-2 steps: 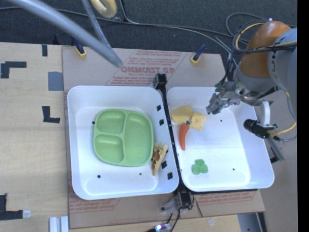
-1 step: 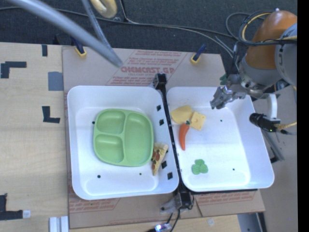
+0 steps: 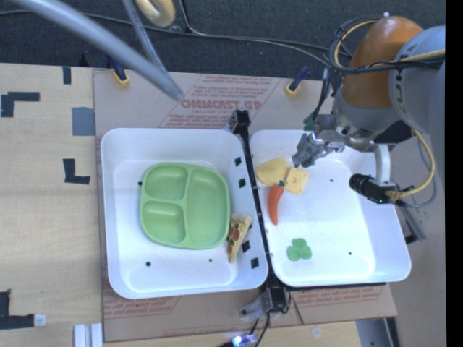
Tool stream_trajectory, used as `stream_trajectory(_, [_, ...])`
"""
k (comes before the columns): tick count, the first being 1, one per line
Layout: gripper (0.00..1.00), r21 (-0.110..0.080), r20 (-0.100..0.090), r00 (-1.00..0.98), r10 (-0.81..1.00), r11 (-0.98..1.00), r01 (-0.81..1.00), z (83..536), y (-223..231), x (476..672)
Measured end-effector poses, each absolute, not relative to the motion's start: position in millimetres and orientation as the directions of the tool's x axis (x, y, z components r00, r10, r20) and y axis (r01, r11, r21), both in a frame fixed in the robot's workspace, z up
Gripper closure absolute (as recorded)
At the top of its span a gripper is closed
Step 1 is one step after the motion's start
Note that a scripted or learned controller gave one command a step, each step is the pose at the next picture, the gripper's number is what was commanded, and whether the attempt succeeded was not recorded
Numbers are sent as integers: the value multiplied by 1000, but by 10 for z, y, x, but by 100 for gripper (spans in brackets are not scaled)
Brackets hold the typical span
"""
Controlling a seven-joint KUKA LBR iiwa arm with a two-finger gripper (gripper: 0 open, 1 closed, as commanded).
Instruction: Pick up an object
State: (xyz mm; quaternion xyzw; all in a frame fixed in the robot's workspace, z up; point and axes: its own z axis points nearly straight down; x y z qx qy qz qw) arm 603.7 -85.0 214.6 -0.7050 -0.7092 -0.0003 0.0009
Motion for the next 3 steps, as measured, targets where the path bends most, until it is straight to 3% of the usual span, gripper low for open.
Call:
stream_trajectory(2, [100,-1,1,-7,1000,7,1000,2319,167,5955])
stream_trajectory(3, [100,-3,0,-5,1000,5,1000,2185,684,5871])
